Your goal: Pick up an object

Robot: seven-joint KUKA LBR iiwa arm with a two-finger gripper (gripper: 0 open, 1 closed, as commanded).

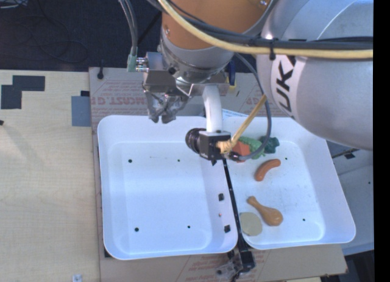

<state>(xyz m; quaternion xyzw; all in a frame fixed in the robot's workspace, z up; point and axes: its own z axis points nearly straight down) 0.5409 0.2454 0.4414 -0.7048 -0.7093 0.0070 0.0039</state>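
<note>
Lying diagonal: drumstick (266, 211), thin end upper-left.

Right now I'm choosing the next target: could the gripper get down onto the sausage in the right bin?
Probably yes: the sausage lies alone on bare floor of the right bin, nothing above it. The gripper hangs over the left bin's far edge.

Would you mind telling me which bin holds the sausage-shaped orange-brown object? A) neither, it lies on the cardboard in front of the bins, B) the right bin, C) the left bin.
B: the sausage-shaped object lies on the floor of the right bin, just right of the divide, near the green item and above the drumstick-shaped piece.
</note>
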